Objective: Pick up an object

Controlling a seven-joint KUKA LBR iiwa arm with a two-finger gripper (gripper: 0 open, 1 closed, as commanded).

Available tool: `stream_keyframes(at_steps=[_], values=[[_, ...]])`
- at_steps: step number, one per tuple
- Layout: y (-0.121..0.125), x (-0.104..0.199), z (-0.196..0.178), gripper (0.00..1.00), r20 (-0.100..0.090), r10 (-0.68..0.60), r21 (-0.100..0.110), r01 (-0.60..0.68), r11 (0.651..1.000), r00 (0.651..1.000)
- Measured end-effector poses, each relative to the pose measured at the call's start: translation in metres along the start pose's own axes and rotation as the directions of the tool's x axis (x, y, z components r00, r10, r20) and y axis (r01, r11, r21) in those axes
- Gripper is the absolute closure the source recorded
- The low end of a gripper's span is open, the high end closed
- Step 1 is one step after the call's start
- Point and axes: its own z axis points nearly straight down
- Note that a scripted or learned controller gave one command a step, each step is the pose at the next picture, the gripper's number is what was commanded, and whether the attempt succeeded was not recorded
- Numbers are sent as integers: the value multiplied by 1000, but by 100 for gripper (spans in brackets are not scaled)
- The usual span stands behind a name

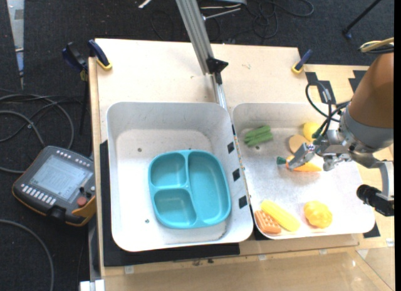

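Down in the right bin (351, 217), the gripper (305, 156) hangs over an orange object (304, 167). Its long axis seems to lie left to right. Fingers look spread, not pinching.

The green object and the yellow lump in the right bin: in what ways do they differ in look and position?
The green object is elongated and dark green; the yellow lump is rounded and bright yellow. The green object lies at the far left of the right bin, near the divider; the yellow lump lies at the near right. The green object lies alone; the yellow lump has a long yellow piece to its left. Both rest loose on the bin floor, apart from the gripper.
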Motion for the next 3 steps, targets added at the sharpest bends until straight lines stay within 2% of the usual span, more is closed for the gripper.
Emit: stream_keyframes(at_steps=[1,2,3], values=[[0,0,0,0,0,1,-1,-1,1000,1000],[-3,-7,47,0,0,2,5,-2,1000,1000],[-3,-9,111,0,-1,2,5,-2,1000,1000]])
